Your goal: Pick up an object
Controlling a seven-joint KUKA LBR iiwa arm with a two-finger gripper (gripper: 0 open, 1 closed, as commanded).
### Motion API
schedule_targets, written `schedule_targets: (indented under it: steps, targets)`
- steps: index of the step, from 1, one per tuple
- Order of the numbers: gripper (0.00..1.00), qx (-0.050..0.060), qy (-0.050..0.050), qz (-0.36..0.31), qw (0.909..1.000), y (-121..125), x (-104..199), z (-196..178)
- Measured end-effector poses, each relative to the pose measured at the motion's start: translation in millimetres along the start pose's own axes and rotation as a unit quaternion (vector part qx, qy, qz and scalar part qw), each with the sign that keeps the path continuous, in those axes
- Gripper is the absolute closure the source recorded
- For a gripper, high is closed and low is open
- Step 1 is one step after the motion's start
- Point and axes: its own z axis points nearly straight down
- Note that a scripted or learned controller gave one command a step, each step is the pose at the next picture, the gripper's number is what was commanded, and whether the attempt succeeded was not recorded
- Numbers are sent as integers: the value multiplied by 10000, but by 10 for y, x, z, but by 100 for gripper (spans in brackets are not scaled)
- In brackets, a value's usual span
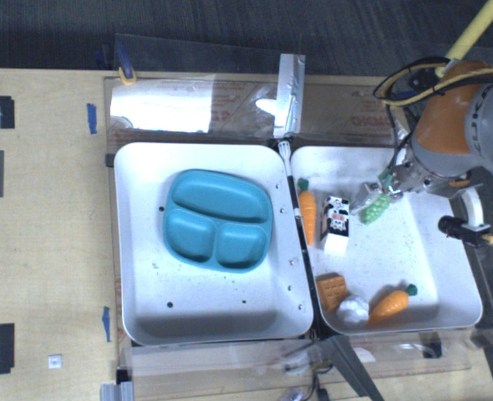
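Note:
My gripper (387, 187) hangs over the upper middle of the right bin (430, 257), coming in from the right under the orange-banded wrist. A small green object (374, 210) lies right at its tip, slanting down to the left; whether it is gripped or just beneath is unclear. Left of it stands a black-and-white carton (337, 222). An orange carrot (307, 215) lies along the bin's left wall.
At the right bin's front lie a tan waffle piece (332, 289), a white lump (353, 310) and a second carrot (391, 303) with a green top. The left bin (138, 266) holds a blue divided plate (217, 220). A metal divider (290, 98) stands behind the bins.

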Motion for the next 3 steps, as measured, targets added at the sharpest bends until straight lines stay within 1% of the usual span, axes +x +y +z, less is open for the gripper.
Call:
schedule_targets:
  steps: [1, 2, 3]
  targets:
    - [100, -38, -18, -2, 10000, 30, -10, -114]
    - [100, -17, -3, -32, 10000, 552, 513, -570]
    - [100, 9, 7, -621, 9981, 428, 934, -1034]
